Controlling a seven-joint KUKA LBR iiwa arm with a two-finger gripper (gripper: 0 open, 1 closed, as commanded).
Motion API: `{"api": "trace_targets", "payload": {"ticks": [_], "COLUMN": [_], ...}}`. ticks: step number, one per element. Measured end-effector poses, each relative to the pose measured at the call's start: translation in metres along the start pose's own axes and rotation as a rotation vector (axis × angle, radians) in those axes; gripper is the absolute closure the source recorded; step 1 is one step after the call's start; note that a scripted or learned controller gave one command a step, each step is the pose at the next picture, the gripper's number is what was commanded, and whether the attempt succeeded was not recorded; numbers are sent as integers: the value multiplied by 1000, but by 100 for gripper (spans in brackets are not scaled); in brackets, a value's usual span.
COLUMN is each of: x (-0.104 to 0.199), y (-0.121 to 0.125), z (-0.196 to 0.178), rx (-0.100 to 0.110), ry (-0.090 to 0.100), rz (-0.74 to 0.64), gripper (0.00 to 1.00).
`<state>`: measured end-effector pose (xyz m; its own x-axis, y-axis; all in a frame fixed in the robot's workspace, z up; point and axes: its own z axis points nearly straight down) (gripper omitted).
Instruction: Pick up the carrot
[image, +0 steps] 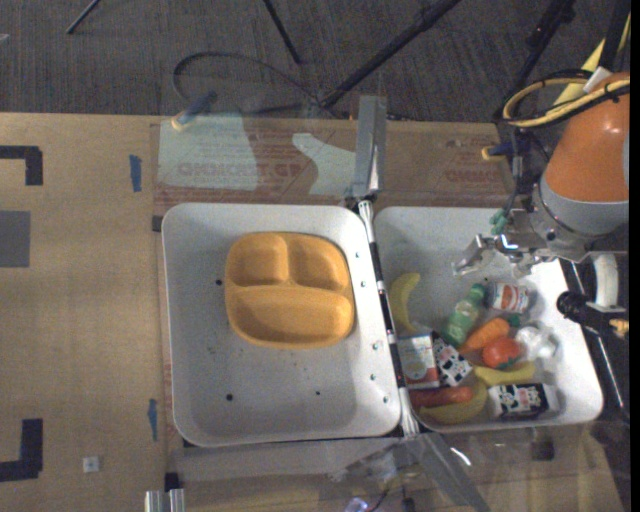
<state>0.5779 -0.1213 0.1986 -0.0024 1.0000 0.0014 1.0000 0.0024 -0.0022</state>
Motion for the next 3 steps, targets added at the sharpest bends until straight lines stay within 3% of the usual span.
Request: {"api": "trace_targets", "payload": {"ticks": [1,2,3], "x": [-34,-62,-22], "y": [-26,-44,-77], "z": [37,105,26], "rx": [0,-22,-6], "ry": [0,-10,-4], "rz": [-223,-361,-538], "gripper": [0,0,0]}}
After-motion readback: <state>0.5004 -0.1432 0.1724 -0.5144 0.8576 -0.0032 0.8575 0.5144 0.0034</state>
